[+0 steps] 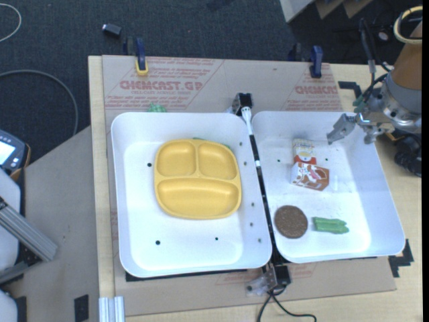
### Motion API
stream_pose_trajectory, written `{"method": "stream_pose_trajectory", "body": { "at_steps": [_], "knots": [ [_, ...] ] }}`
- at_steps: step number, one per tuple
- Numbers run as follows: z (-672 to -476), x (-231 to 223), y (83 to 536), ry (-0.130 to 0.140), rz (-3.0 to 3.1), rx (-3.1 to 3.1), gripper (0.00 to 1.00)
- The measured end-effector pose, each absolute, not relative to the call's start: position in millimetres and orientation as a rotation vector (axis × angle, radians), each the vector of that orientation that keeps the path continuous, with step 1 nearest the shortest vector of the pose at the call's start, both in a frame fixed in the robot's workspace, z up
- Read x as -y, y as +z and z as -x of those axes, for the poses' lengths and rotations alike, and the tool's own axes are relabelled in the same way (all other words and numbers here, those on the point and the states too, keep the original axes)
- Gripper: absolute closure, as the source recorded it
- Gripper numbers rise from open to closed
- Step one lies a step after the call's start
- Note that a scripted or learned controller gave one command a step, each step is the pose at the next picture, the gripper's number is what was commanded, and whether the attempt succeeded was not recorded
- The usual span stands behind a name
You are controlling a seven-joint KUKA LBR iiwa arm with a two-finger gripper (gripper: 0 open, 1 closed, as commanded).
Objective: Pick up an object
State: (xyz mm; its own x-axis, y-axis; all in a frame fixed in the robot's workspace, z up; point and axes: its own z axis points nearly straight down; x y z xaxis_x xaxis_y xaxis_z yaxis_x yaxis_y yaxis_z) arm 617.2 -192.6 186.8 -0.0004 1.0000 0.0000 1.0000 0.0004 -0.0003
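Snack packet (306, 165) is lying loose mid right bin (375, 180) | gripper (355, 125) is being hovered upper right, fingers spread, nothing pinched.

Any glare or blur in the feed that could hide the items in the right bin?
Camera view: lighting is even and soft, with no strong glare on the right bin. The packet, brown disc and green piece are sharp enough and cast only faint shadows. The hand at the bin's far right corner looks slightly soft, and its fingers are hard to read.
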Motion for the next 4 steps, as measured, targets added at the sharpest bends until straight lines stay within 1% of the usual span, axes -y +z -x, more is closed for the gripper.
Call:
{"method": "stream_pose_trajectory", "body": {
  "at_steps": [1, 2, 3, 4],
  "knots": [
    [-598.8, 176.0, 105.9, -0.013, 2.234, 2.235, 0.00],
    [-585.7, 107.8, 84.0, 0.000, 2.212, 2.223, 0.00],
    [-519.9, 147.6, 85.0, 0.004, 2.224, 2.212, 0.00],
    [-477.7, 100.4, 84.7, 0.000, 2.217, 2.221, 0.00]
  ]
}}
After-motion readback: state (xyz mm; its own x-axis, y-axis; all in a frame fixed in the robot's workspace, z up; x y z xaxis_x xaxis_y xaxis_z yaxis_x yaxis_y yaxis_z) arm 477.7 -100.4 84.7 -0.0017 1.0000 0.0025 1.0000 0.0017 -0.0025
